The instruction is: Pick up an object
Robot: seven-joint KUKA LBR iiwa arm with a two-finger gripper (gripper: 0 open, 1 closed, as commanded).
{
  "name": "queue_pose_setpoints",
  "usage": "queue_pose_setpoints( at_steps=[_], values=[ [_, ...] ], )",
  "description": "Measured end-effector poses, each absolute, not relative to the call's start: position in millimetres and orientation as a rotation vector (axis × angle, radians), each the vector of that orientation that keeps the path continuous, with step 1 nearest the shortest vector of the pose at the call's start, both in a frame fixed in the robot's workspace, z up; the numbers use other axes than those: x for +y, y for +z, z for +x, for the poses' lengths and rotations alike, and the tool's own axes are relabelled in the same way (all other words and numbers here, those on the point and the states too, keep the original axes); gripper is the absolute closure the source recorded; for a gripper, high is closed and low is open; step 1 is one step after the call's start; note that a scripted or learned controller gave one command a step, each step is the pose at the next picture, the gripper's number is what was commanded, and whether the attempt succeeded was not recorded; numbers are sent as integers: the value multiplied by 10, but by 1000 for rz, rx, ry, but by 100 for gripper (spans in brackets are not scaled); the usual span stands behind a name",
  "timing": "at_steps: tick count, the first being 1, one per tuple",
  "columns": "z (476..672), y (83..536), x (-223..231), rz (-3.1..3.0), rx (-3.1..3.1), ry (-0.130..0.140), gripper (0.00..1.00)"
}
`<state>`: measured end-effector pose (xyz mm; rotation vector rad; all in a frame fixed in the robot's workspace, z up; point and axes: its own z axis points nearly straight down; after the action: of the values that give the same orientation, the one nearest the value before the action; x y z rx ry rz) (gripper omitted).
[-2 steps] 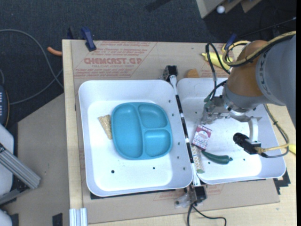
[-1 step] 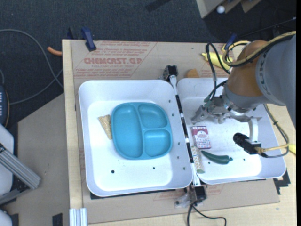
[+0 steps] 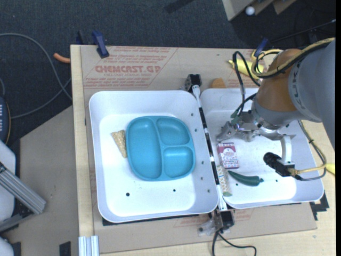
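Just the one overhead cam here. The gripper (image 3: 237, 128) is down inside the right bin (image 3: 269, 193), near its left wall, and honestly I can't tell if it's clenched or released, it's all a tangle of metal from this angle. Nothing visibly held. Just below it in view sits a small red-and-white box (image 3: 228, 155), close but not touching as far as I can see; its label has print that's too tiny to read. A bit further down and right of that is a dark green pepper-looking thing (image 3: 246, 179). Well off to the gripper's left, over in the left bin (image 3: 106, 121), there's a blue divided plate (image 3: 160, 145) with a tan block (image 3: 119, 140) beside it. The board (image 3: 80, 143) under both bins has red lettering, looks like "CHEMCAST GP".
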<state>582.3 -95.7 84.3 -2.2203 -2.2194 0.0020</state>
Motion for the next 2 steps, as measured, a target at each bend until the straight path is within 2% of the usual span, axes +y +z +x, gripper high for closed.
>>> queue_pose_setpoints(
  at_steps=[1, 2],
  values=[
    [5699, 845, -965, -2220, -2219, 1, 0],
    [5203, 841, -943, -2221, -2218, 1, 0]
  ],
)
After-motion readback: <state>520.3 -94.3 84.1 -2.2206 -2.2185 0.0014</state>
